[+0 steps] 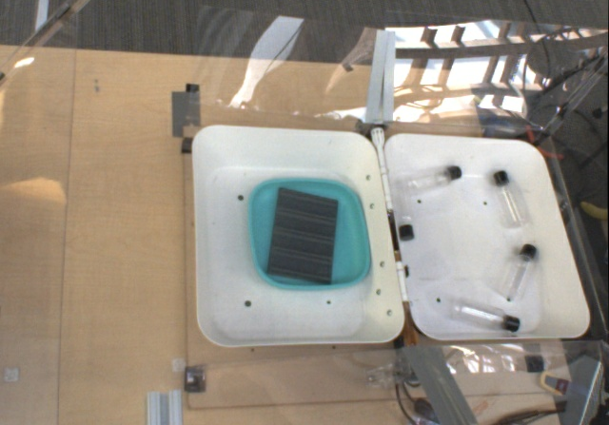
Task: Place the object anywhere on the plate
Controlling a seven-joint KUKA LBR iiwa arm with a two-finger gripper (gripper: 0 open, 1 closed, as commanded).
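Four seemingly clear, black-capped vials (pixel 511 197) lie scattered in the right bin (pixel 561 318).

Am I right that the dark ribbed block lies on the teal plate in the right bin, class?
Not quite. The camera view shows the dark ribbed block lying on the teal plate in the left bin, not the right one.

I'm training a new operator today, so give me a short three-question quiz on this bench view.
1. True or false: the dark block lies on the teal plate.
2. How many clear vials lie in the right bin?
3. Which bin holds the plate: A) left bin, B) right bin?

Key: 1 true; 2 four; 3 A.
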